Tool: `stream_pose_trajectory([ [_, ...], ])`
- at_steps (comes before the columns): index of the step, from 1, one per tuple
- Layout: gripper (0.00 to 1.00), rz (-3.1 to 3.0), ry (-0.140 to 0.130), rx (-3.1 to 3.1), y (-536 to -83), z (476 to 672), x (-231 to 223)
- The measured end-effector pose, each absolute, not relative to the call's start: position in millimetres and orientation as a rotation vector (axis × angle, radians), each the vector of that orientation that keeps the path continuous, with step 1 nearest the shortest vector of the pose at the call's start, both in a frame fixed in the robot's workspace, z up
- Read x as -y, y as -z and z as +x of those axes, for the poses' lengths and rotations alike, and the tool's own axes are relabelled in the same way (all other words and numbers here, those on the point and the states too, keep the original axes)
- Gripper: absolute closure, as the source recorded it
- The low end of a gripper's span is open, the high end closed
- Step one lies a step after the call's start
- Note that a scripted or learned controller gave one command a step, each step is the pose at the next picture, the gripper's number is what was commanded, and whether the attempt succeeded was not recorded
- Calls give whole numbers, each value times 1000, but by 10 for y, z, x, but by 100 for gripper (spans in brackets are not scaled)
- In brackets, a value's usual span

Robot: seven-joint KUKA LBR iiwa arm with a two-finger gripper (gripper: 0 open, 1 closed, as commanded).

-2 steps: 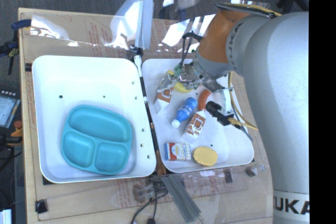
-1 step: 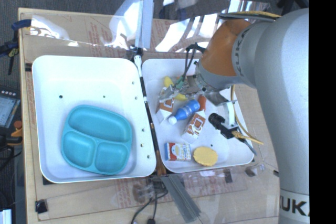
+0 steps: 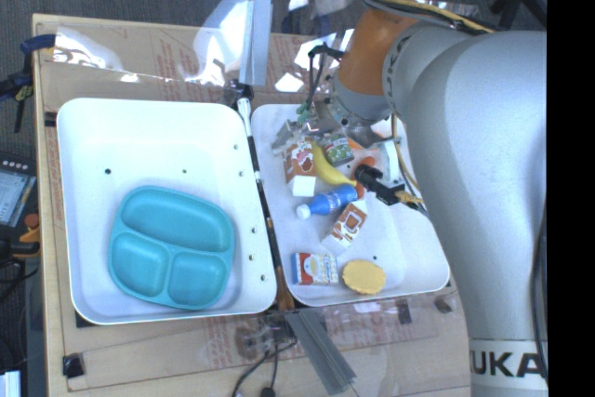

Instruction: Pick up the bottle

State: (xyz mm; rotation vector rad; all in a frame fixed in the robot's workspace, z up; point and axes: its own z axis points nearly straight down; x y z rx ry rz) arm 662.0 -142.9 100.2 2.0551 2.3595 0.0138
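Turquoise plastic, a three-compartment tray [image 3: 174,246] lies in the left bin [image 3: 84,125], well left of the gripper [image 3: 311,121]. In the right bin [image 3: 418,270] the blue bottle [image 3: 327,202] lies on its side below the gripper, white cap pointing left, just under a banana [image 3: 324,165]. Whether the gripper is clenched or released I cannot tell. Further below sit a small carton [image 3: 316,269] and a round yellow cookie [image 3: 363,276].
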Motion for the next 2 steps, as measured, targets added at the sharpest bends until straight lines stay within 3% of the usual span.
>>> stream_pose_trajectory([
  [1, 0, 2109, 8, -2316, -951, 5810, 1081],
  [2, 100, 2107, 7, -2327, -1029, 5808, 1053],
])
